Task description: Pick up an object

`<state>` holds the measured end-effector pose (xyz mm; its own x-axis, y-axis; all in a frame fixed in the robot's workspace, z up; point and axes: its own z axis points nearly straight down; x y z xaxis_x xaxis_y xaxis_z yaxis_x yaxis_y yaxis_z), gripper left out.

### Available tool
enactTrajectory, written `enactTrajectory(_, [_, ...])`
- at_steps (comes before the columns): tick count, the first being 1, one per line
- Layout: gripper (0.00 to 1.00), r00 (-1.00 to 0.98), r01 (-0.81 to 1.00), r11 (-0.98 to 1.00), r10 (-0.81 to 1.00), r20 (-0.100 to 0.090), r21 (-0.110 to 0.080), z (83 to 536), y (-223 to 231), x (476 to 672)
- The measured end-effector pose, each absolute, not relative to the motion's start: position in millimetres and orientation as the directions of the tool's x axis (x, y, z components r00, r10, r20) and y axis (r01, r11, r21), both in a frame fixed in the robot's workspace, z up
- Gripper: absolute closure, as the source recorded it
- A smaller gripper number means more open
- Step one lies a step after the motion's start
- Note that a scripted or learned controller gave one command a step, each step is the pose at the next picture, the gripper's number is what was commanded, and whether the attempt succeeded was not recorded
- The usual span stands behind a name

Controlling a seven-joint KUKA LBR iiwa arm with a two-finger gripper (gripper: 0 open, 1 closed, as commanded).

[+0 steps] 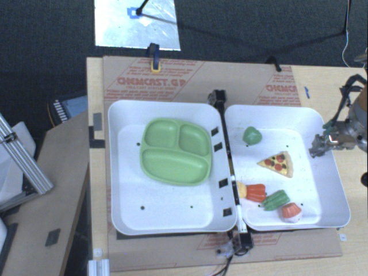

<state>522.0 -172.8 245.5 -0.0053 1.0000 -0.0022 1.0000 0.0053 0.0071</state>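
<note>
bench: two white bins, toys in right bin
hand: at right rim, empty, finger gap unclear
target: pizza, nearest, isolated
approach: straight down, clear rim

Arm cut off by right edge; claw fingers too small to tell.

A dark carpeted floor is seen behind the wooden bench. A shiny silver sheet is laid on it, and an aluminium frame is placed at the left edge.
</note>
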Motion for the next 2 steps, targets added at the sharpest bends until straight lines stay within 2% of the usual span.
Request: enactTrajectory(2, [1.0, -0.01, 1.0, 0.01, 1.0, 0.001, 0.002, 226.6, -62.6, 531.5])
